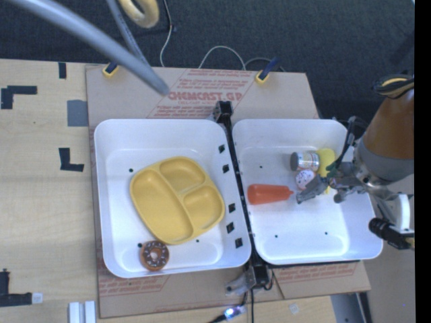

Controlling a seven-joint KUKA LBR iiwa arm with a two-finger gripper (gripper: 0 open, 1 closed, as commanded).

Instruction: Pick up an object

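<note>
Carrot-shaped toy (269, 194), orange and lying on its side, looked like the likeliest pick: it sat in the right bin (303, 247) toward the divider, its narrow tip pointing at the gripper (316, 191). Nearest the camera, at the bottom of the view, a chocolate doughnut (154, 255) rested in the front corner of the left bin (108, 180), just beside the yellow divided plate (176, 197) that took up most of that bin's floor. Both were well apart from the arm and played no part in the step.

Across the divider, the gripper hung low over the right bin, just beside the carrot's tip, with the orange-banded wrist (394, 130) behind it at the right. Its dark fingers were too small and blurred against the clutter for me to tell whether they were spread or clenched, and nothing could be seen held between them.

To do the grasp well, I judged the gripper should shift toward the divider until it stood over the carrot's thick middle, with the fingers set across its short width, not along its length, then come straight down.

What stood in the way was the cluster just beyond: a small round pink-and-white piece (304, 178) near the gripper, a silver can (305, 160) on its side, and a yellow object (326, 159) touching the can. A careless descent could catch these instead. Farthest off, a grey pole (81, 25) crossed the upper left.
</note>
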